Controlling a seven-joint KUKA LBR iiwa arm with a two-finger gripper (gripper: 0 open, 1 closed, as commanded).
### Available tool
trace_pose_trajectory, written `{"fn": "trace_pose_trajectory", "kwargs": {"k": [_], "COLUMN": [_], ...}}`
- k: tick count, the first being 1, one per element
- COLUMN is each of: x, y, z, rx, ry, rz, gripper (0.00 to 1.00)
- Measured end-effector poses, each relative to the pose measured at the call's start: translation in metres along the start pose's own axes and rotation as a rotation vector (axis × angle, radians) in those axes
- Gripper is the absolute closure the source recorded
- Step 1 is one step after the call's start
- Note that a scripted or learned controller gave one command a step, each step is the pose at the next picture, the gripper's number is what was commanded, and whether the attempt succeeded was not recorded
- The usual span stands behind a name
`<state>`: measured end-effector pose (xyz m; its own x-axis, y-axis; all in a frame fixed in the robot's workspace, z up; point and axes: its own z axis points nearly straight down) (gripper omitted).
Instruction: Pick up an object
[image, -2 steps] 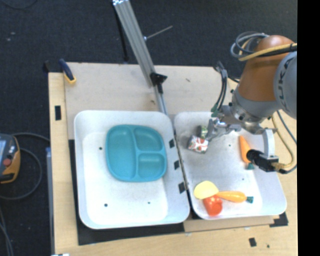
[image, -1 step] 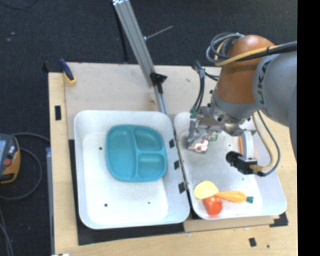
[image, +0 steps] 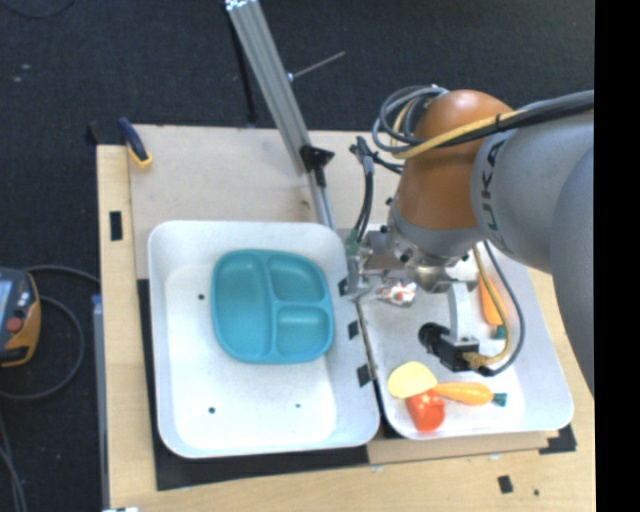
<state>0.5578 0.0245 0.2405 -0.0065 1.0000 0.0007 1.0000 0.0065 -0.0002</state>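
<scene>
My gripper (image: 385, 282) hangs over the upper left part of the right bin (image: 545, 395), under the orange wrist band. A small white and red object (image: 402, 293) sits right at the gripper's tip; the view does not tell whether it is held. Near the bin's front lie a yellow rounded piece (image: 410, 379), a red pepper-like piece (image: 427, 411) and an orange carrot-like piece (image: 465, 393), close together. Another orange, elongated piece (image: 492, 300) lies farther right, partly hidden by the arm.
The left bin (image: 180, 400) holds a teal divided plate (image: 272, 305) in its upper middle. A slanted metal bar (image: 280, 95) runs down from the top to between the bins. The arm covers the right bin's far side.
</scene>
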Motion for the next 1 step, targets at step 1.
{"fn": "trace_pose_trajectory", "kwargs": {"k": [1], "x": [0.0614], "y": [-0.0112], "z": [0.0024], "rx": [0.0], "ry": [0.001], "rz": [-0.003], "gripper": [1.0]}}
